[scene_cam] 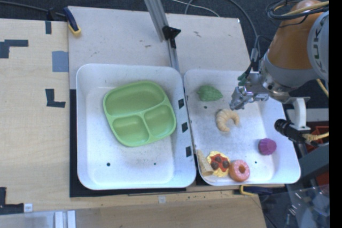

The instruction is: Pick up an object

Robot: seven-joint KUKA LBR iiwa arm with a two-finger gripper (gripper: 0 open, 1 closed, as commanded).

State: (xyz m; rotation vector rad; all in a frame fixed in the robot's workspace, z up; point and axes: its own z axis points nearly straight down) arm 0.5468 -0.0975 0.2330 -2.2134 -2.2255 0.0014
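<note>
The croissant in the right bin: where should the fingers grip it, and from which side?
Probably the croissant is best gripped across its thick middle, from straight above. It lies flat, curved like a crescent with thinner ends, apart from the other items in the right bin.

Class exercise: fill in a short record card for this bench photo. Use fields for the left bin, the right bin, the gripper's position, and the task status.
left bin: holds a green divided tray
right bin: green leafy toy, croissant, purple piece, pizza slice, pink donut
gripper: over the right bin, just right of and above the croissant
held object: none visible between the fingers
task status: nothing picked up yet
</note>
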